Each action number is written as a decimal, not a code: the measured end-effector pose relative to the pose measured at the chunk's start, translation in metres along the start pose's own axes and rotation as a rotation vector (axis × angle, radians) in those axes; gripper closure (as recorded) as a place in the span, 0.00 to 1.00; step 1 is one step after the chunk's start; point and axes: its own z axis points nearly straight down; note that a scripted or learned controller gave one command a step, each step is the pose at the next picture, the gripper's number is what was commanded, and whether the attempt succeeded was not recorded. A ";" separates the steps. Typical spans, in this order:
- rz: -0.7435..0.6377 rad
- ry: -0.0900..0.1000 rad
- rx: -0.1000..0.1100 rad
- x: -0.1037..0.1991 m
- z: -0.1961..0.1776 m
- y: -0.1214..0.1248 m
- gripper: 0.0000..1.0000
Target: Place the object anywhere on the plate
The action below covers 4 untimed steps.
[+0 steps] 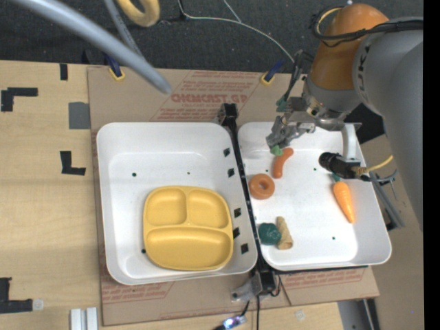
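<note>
A yellow three-compartment plate [188,227] lies in the left bin [117,184], with nothing on it. In the right bin [368,249] lie a small orange-red carrot-shaped piece [281,161], an orange doughnut ring [261,186], a larger orange carrot [344,201] at the right, and a tan piece with a dark green lump [275,234] near the front. My gripper [278,145] hangs over the back left of the right bin, its tips just above the upper end of the small orange-red piece. Whether they touch it is not clear.
The divider between the two bins [237,177] runs just left of the gripper. A grey tube [89,33] crosses the upper left above the bench. Cardboard [199,98] lies under the bins.
</note>
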 end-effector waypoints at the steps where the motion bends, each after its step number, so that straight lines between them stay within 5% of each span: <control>1: 0.002 -0.001 0.000 0.044 -0.001 -0.006 1.00; 4: 0.000 -0.001 -0.001 0.203 -0.019 -0.011 1.00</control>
